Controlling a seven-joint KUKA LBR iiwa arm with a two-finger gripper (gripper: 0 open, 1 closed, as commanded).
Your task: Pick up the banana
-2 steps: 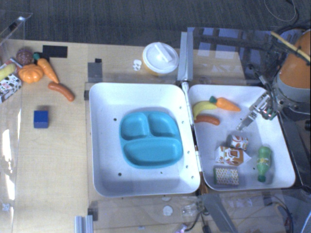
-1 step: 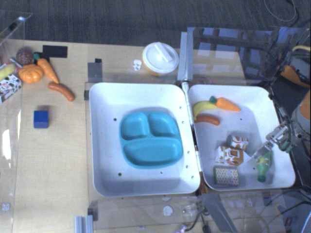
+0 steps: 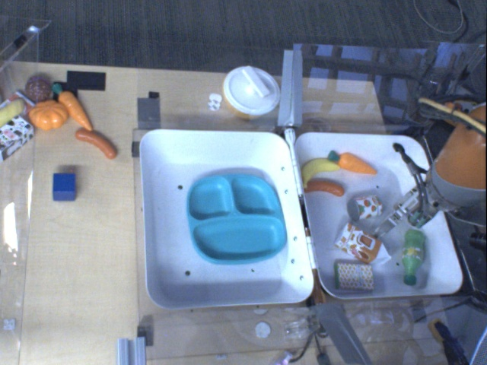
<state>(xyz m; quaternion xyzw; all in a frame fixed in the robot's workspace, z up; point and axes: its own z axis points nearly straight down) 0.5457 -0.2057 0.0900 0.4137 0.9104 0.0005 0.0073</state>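
The grey arm with its orange band (image 3: pixel 463 157) comes in from the right edge and bends down over the right-hand shallow white bin (image 3: pixel 450 278), its wrist angled so that the pincer (image 3: pixel 389 223) points down and to the left, low over the bin's middle. The pincer's thin metal parts are small and blurred here, and whether it is open or closed cannot be told; nothing is seen gripped in it.

The yellow plastic banana (image 3: pixel 318 169) lies up and well to the left of the pincer, against the bin's upper left corner. Touching it on its right is an orange toy carrot (image 3: pixel 356 163), and just under it lies a red toy sausage (image 3: pixel 324 188). A small patterned carton (image 3: pixel 369 207) sits just up and left of the pincer tip. A white-and-orange printed packet (image 3: pixel 356 242) lies just down and left of the pincer, and a short tin with a patterned label (image 3: pixel 354 275) lies below that. A green plastic bottle (image 3: pixel 413 255) lies just down and right of the pincer, near the bin's right wall.

Far to the left of the pincer, the left-hand white bin (image 3: pixel 163 204) holds a blue divided tray (image 3: pixel 237 217). Farther left still, on the wooden surface (image 3: pixel 76 265), sit a blue cube (image 3: pixel 65 186), a small orange pumpkin (image 3: pixel 49 115) and another sausage (image 3: pixel 96 143). A round white lid (image 3: pixel 252 90) rests up and left, beyond the bins.
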